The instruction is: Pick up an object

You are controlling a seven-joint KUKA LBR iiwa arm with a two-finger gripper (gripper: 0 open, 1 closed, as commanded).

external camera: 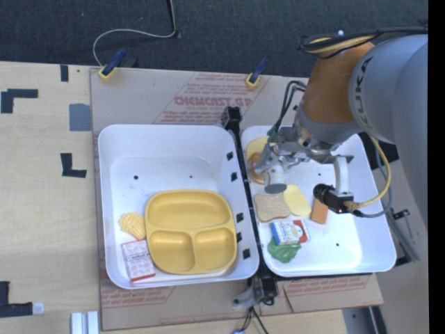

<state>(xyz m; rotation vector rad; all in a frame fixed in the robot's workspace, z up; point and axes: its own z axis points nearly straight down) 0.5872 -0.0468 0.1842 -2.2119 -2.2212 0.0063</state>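
My gripper hangs low over the left part of the right bin, beneath the grey and orange wrist. It sits above a yellow and orange round food piece near the bin's left wall, partly hiding it. Just in front of the gripper lies a slice of toy bread, with a pale yellow piece beside it. An orange block, a blue and white carton and a green item lie closer to the front. I see nothing lifted.
The left bin holds a yellow divided plate, a yellow crinkled piece and a small red and white box. A black divider runs between the bins. A cable loops off the wrist on the right.
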